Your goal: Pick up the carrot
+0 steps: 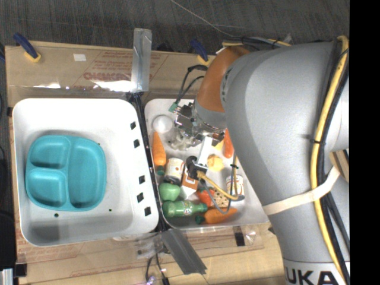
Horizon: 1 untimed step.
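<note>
At the near edge of the right bin the toys lie heaped: a green bottle, a green pepper, a small can and an orange piece at the front wall, crowded together and touching. The carrot lies just behind them along the bin's left wall, lengthwise and apart from the heap on its upper half, which should leave room to approach it from above. The gripper hangs low over the middle of that bin, just right of the carrot and beside a white ball; whether the jaws are open or closed I cannot tell, and nothing is visibly between them. The grey arm hides the bin's right side. The left bin holds a teal divided tray, likely a drop place. Both bins sit on a cardboard-covered surface fixed with blue clamps; beyond is dark carpet.
</note>
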### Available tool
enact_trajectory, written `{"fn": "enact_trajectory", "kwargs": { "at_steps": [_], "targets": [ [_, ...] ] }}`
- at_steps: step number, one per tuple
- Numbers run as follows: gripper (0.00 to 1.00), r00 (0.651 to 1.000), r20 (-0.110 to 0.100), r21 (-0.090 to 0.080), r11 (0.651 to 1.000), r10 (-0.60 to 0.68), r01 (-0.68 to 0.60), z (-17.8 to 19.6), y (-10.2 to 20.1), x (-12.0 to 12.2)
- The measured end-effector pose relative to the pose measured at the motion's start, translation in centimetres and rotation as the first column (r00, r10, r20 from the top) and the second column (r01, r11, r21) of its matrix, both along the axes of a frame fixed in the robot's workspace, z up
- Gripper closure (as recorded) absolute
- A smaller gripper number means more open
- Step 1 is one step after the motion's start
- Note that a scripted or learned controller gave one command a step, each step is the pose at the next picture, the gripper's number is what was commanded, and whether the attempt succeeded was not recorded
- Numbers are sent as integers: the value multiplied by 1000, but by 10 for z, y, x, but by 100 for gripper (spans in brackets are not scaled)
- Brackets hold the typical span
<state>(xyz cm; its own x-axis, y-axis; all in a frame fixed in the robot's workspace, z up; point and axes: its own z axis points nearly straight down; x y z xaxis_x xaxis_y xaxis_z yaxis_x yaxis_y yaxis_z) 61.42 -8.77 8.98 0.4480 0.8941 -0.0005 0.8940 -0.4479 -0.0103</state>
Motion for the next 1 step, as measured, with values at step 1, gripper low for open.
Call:
{"fn": "enact_trajectory", "kwargs": {
  "at_steps": [1],
  "targets": [
    [0,1000,1,0,1000,0,0,1,-1,0]
  ]
}}
